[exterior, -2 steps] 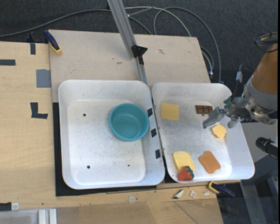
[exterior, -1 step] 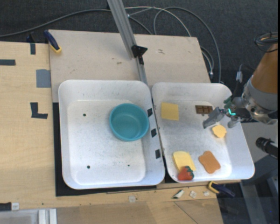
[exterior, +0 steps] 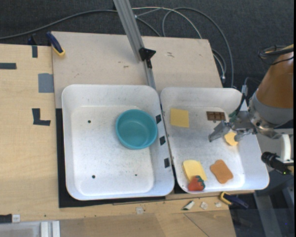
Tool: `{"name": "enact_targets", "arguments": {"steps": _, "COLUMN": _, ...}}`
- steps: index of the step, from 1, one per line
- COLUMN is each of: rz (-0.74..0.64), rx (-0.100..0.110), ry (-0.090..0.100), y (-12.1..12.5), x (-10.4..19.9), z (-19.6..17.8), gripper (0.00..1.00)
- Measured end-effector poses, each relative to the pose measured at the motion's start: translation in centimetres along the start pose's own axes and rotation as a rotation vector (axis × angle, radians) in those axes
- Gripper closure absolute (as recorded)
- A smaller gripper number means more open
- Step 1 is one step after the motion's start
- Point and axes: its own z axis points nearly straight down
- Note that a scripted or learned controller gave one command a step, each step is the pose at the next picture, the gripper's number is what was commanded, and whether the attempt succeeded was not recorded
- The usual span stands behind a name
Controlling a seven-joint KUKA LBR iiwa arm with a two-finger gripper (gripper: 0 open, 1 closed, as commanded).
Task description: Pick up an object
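Right bin (exterior: 202, 94) holds six small items: a pale yellow square piece (exterior: 179, 118) near its left wall, a brown chocolate-like block (exterior: 216, 116) toward the back, a small yellow chunk (exterior: 231, 139) at mid-right, a yellow slab (exterior: 193, 169) with a red strawberry-like item (exterior: 197, 183) touching its front edge, and an orange-brown oval piece (exterior: 221, 171) just beside those at the front. Left bin (exterior: 74, 132) holds a teal bowl (exterior: 136, 128), upright, near its right wall.

Gripper (exterior: 229, 131) sits low over the right bin, between the brown block and the small yellow chunk. Fingers are spread apart, one grey finger angling down-left toward the bin floor. Nothing is visible between them, so the gripper is released, not grasping. The yellow chunk lies just beside the fingers on the near side; contact cannot be judged.

Arm body, grey with orange band, is cut off at the right. The gripper's far finger is partly hidden by the wrist housing. The yellow chunk's shape is hard to make out.
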Motion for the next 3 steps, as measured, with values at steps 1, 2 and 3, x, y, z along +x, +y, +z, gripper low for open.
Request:
{"name": "enact_targets", "arguments": {"steps": 1, "rz": 0.000, "rx": 0.003, "ry": 0.002, "y": -0.3, "x": 0.6, "z": 6.4, "gripper": 0.00}}
{"name": "enact_targets", "arguments": {"steps": 2, "rz": 0.000, "rx": -0.007, "ry": -0.002, "y": -0.3, "x": 0.6, "z": 10.3, "gripper": 0.00}}
{"name": "enact_targets", "arguments": {"steps": 3, "rz": -0.001, "rx": -0.006, "ry": 0.000, "y": -0.2, "x": 0.6, "z": 9.2, "gripper": 1.00}}
